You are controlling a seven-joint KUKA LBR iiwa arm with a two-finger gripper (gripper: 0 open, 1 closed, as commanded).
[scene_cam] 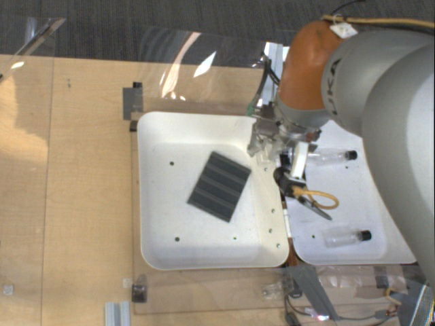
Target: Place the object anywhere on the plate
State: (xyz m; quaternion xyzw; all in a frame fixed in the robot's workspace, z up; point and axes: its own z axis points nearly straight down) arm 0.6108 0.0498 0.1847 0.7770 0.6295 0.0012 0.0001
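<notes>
Tally on the table (68,182) — two bins, three loose things, one arm

Two shallow white bins stand side by side: one left bin (153,250) and one right bin (387,250). The left bin holds one thing, a dark grey ribbed slab (219,186). The right bin holds two clear tubes of the same kind, each with one black cap: the far tube (329,157) and the near tube (343,237). That makes three loose things of two kinds — one slab, two tubes. One grey arm (387,80) with one orange band (309,66) reaches over the bins. Two small dark clamps sit by the left bin's left corners: the far clamp (134,102) and the near clamp (139,291).
</notes>
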